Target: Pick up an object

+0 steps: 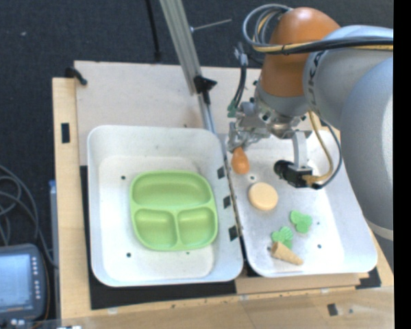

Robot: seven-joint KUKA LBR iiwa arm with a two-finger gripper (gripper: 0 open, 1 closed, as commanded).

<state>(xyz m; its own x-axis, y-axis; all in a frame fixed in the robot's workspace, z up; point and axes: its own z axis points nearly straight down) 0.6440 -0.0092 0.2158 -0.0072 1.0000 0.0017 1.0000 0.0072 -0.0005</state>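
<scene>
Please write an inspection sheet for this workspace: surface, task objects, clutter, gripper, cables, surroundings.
Surface: wooden bench bearing left bin and right bin.
Task objects: orange piece under the gripper; round tan disc, green pieces and cone in the right bin.
Clutter: green divided tray in the left bin.
Gripper: gripper above the orange piece; grasp unclear.
Cables: cable bundle on the arm; cable loops on the floor.
Surroundings: dark floor; metal pole; screen device.

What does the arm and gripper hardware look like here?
Arm: bulky smooth grey shell with a rounded orange band above the wrist. Grey and yellow cables loop over the band. Gripper: small bare-metal assembly. A black cable loops below the wrist.
</scene>
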